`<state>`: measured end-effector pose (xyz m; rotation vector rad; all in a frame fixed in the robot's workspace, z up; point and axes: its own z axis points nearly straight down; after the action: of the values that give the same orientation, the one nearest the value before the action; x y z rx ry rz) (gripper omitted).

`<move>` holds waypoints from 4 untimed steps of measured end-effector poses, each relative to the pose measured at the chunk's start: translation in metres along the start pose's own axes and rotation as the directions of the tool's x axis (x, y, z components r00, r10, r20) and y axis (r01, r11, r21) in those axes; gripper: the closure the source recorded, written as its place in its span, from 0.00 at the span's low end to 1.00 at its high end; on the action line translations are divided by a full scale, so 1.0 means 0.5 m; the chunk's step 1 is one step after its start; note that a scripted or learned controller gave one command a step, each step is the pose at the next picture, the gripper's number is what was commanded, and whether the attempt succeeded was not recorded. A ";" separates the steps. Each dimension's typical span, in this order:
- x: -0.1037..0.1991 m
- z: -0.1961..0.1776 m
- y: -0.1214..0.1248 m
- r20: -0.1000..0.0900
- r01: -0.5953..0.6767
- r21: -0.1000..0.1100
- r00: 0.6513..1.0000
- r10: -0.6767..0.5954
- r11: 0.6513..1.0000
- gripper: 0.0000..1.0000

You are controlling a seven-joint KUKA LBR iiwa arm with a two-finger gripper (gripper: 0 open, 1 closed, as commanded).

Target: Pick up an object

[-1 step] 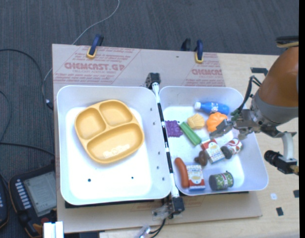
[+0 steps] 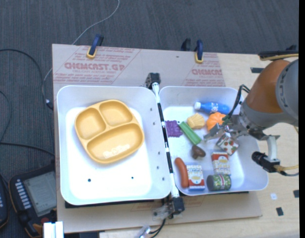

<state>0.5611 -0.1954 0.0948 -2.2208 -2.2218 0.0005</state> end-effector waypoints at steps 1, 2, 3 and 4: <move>0.000 -0.019 0.000 0.000 0.000 0.000 1.000 0.000 1.000 1.00; 0.001 -0.018 0.000 0.000 0.000 0.001 1.000 0.000 1.000 0.00; 0.001 -0.036 0.000 -0.001 0.000 0.001 1.000 0.000 1.000 1.00; 0.002 -0.036 0.000 -0.001 0.000 0.001 1.000 0.000 1.000 0.00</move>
<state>0.5612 -0.1946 0.1125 -2.2194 -2.2211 0.0009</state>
